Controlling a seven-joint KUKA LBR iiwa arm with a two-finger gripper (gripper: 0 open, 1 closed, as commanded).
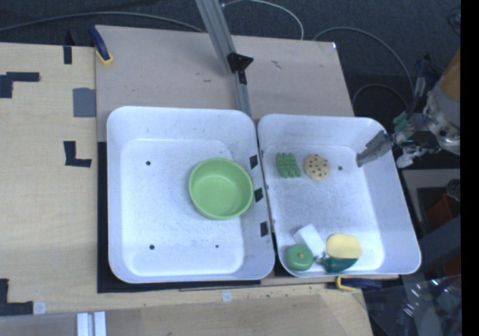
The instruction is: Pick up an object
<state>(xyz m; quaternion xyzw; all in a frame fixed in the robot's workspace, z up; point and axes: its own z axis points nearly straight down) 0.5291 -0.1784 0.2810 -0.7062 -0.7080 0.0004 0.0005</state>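
Observation:
My gripper (376, 149) hangs over the upper right rim of the right bin (389, 200), with nothing seen in it. In that bin a green ridged piece (287, 165) and a round cookie (316, 167) lie side by side near the back, left of the gripper. At the bin's front corner sit a white block (309, 237), a green round fruit (299, 257), a yellow piece (343, 245) and a teal piece (340, 263), all bunched together. A green bowl (220, 188) stands upright in the left bin (142, 200).
A grey metal pole (213, 13) slants from the top down to the seam between the bins. Cables (359, 35) loop on the dark floor behind the bench. A blue and yellow clamp (100, 46) sits at the board's back left corner.

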